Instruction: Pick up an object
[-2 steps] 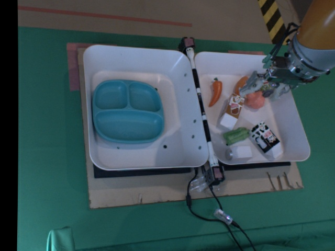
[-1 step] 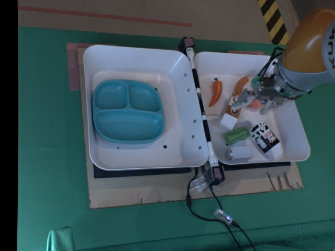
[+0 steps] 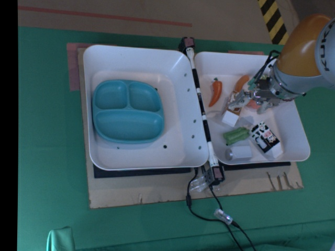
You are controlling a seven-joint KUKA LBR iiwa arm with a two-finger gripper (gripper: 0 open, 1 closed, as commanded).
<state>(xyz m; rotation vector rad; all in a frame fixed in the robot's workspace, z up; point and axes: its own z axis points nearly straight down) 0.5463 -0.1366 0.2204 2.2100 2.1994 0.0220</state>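
Note:
The right bin (image 3: 294,132) holds several small items. My gripper (image 3: 239,100) hangs low over the bin's upper middle, right above a round orange object (image 3: 242,82) that it partly hides. An orange chili pepper (image 3: 215,92) lies just left of the gripper. Below it are a small white block (image 3: 230,118), a green vegetable piece (image 3: 236,135) and a grey can (image 3: 239,152) lying on its side. A cow-patterned milk carton (image 3: 266,138) lies toward the bin's lower right.
The left bin (image 3: 131,55) holds a teal divided plate (image 3: 127,110). A ridge with black clamps (image 3: 201,109) separates the bins. Cables (image 3: 220,213) trail over the green bench in front. The arm's orange band (image 3: 303,46) rises at the upper right.

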